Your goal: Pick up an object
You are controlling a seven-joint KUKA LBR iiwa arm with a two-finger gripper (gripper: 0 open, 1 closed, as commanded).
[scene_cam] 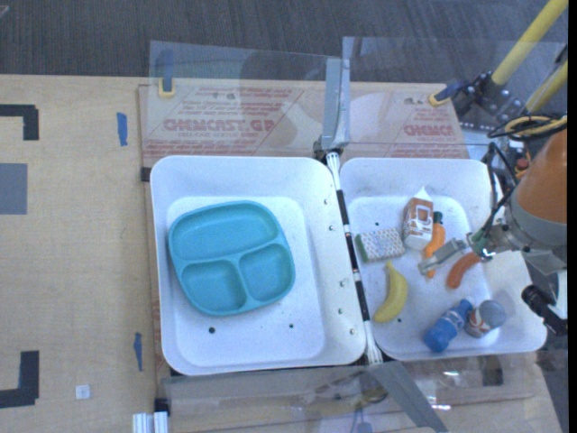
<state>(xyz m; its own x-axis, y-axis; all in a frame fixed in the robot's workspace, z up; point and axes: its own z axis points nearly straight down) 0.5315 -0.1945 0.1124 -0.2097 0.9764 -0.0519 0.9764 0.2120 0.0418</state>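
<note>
Camera view, 2 white bins side by side on the bench. Right bin (451, 171), near edge: blue bottle (445, 327) lying tilted, touching a grey-capped container (487, 317) toward the near right corner. Yellow banana (391, 294) lies near the bin's left wall, roughly mid-depth. Past it, a speckled flat sponge-like pad (380, 244) sits just beside the left wall. Centre of right bin: orange carrot (435, 241), with a small white and brown carton (417, 221) touching it on the far side. A red-orange oblong piece (462, 269) lies right of the carrot.

Gripper (444, 257) reaches in from the right edge of the bin, low, between the carrot and the red-orange piece; jaw state cannot be told, and no object is seen between them. Orange-banded arm (548, 188) above the bin's right edge.

Left bin (234, 171): 1 teal 3-compartment tray (231, 257), centred toward the left wall, lying flat.
</note>
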